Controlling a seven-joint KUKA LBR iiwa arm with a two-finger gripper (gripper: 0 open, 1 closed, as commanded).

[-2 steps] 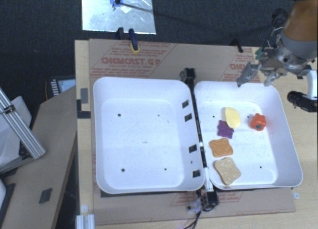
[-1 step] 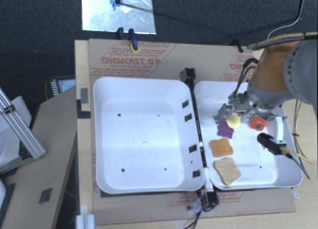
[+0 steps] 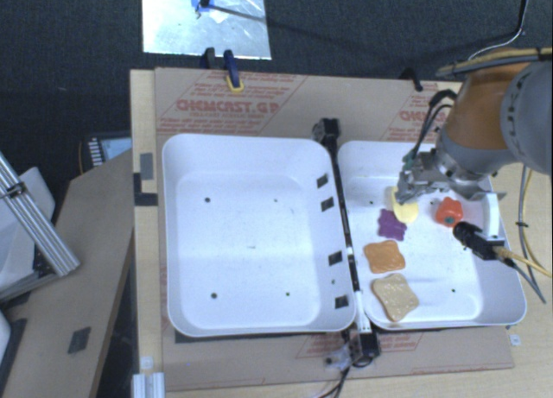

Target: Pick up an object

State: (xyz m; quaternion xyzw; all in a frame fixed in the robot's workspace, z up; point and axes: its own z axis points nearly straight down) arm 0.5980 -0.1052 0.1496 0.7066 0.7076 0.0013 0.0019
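Note:
The right bin (image 3: 484, 288) holds several small objects. A pale yellow piece (image 3: 404, 211) lies near its upper middle, with my gripper (image 3: 408, 187) reaching down right over it. Just below sits a purple piece (image 3: 391, 224). An orange-red object (image 3: 448, 211) rests to the right of the yellow one. Lower down are an orange toast-like slab (image 3: 384, 256) and a tan bread slice (image 3: 396, 296). The arm's orange band and grey wrist (image 3: 484, 133) hang over the bin's upper right.
The left bin (image 3: 194, 172) stands beside the right one, split from it by a black divider strip (image 3: 339, 215). Cables (image 3: 518, 258) trail across the right bin's right rim. A shiny metal sheet (image 3: 206, 8) lies beyond the bench.

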